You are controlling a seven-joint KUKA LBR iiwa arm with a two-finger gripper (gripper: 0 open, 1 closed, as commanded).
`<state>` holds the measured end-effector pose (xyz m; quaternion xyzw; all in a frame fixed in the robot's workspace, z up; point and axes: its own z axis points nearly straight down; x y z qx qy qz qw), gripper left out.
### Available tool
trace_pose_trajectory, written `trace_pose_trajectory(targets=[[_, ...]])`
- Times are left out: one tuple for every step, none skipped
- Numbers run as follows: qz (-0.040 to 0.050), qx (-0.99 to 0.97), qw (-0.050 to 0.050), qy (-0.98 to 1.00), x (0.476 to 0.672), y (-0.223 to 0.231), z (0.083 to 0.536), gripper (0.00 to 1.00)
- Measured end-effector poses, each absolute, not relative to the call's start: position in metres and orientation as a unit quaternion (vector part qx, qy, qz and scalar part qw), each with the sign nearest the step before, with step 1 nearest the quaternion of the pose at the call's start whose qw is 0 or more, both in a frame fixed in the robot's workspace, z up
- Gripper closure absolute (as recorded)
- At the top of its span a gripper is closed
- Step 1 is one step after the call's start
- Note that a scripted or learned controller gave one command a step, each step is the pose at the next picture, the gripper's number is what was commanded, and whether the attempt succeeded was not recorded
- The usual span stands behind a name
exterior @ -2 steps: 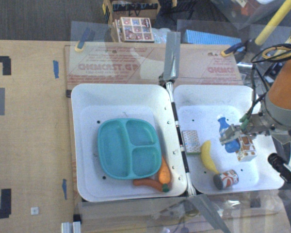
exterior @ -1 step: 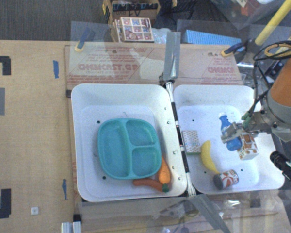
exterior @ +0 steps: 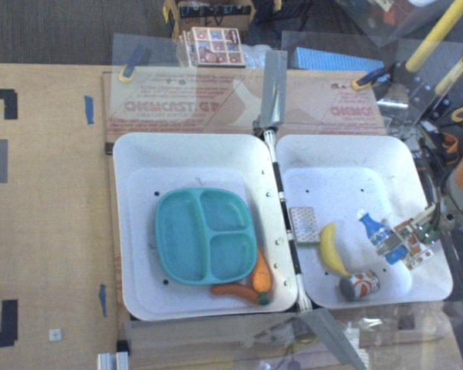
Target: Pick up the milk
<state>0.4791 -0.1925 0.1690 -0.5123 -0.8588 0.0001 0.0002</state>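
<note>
The milk (exterior: 407, 240), a small carton with a blue cap, lies on its side in the right bin (exterior: 336, 160) near that bin's right wall, its long axis running on a slant, cap end toward the bin's middle and far side. Its printed label is too small to read. The jaws (exterior: 426, 230) sit just at the carton's right end; I cannot tell whether they grip it. A banana (exterior: 332, 250), a can (exterior: 359, 285) and a grey sponge (exterior: 302, 224) lie nearer the left wall. The left bin (exterior: 139, 160) holds a teal plate (exterior: 204, 236) and carrot (exterior: 262, 272). Cardboard on the surface beyond the bins reads "CHEMCAST" (exterior: 166, 105).
</note>
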Motion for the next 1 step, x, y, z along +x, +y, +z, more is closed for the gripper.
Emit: trace_pose_trajectory(targets=[[0.0000,-0.512,0.000,-0.859,0.4793,-0.1926,0.1693,0.00]])
